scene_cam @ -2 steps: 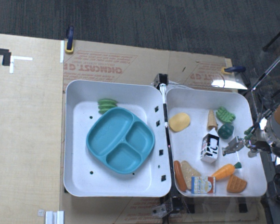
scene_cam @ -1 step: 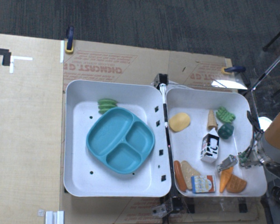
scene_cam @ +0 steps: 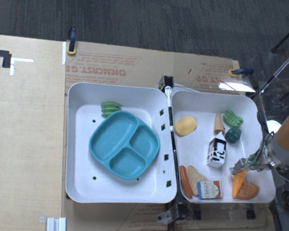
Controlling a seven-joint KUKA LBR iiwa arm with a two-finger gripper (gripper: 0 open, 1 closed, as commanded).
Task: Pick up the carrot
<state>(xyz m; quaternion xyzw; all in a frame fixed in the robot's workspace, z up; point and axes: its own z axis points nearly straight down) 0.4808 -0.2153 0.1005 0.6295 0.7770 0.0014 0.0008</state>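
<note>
The carrot (scene_cam: pixel 238 183) is a short orange cone lying in the front right corner of the right bin (scene_cam: pixel 205 100). It rests beside an orange waffle-like piece (scene_cam: pixel 249 191). My gripper (scene_cam: pixel 241 168) reaches in from the right and hangs right at the carrot's upper end, touching it or just above it. The grey arm with its orange band (scene_cam: pixel 285 138) runs off the right edge. The wrist hides how the jaws stand.
Also in the right bin are a milk carton (scene_cam: pixel 217 152) just left of the gripper, a dark green ball (scene_cam: pixel 233 135), broccoli (scene_cam: pixel 232 118), a cone (scene_cam: pixel 218 123), a yellow lump (scene_cam: pixel 185 125), a sausage (scene_cam: pixel 184 181) and a small box (scene_cam: pixel 209 190). The left bin (scene_cam: pixel 77 147) holds a teal divided plate (scene_cam: pixel 125 144) and a green pod (scene_cam: pixel 111 108).
</note>
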